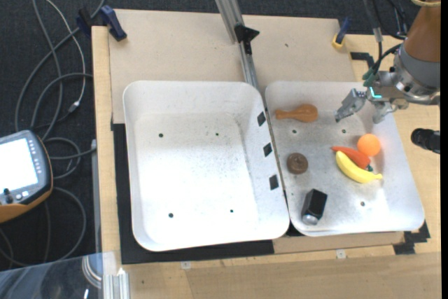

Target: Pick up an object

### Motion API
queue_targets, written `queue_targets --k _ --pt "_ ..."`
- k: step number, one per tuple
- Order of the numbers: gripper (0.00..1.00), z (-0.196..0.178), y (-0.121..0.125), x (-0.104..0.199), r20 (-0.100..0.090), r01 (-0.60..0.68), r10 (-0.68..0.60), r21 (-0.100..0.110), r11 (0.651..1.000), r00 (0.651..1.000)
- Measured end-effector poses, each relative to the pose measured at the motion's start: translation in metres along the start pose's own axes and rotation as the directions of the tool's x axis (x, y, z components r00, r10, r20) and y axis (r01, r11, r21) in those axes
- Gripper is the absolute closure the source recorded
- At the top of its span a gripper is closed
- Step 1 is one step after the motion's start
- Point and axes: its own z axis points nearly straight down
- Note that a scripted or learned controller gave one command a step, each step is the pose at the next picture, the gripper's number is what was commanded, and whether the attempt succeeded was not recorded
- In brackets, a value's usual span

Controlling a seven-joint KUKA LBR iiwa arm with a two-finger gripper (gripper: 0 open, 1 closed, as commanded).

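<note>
Orange ball [369, 144] touching yellow banana [358, 170], right bin [392, 217].

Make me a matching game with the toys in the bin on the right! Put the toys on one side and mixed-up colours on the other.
All four toys lie in the right bin.

Toys:
1. banana
2. ball
3. block
4. round disc

Colours:
A. black
B. brown
C. yellow
D. orange

Right pairs: 1-C, 2-D, 3-A, 4-B.
</note>
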Motion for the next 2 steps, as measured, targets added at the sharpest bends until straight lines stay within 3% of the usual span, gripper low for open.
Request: queue_targets --k 1,2 --pt "0.0 -0.003 0.001 0.0 0.001 0.001 -0.001 -0.005 1.0 1.0" --pt "0.0 0.056 0.005 0.008 0.0 0.001 -0.001 0.001 1.0 1.0"
